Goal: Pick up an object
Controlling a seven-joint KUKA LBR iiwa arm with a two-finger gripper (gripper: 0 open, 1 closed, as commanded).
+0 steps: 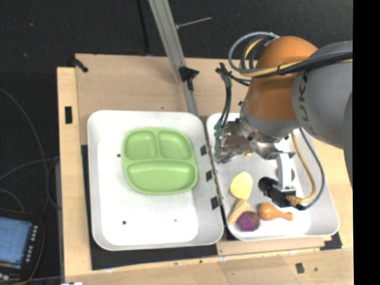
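Two white bins sit on the bench; the gripper [228, 144] hangs over the right bin [323, 215], finger state untellable. Below it lies the yellow piece [241, 185]; a centred, straight descent seems best.

Light green divided plate [160, 161] seen in the white left bin [107, 218], pale yellow piece [241, 185], purple piece [248, 221], orange gourd-shaped piece [273, 212] in the white right bin [323, 215], grey arm [323, 94] banded orange, tan desk [119, 82]
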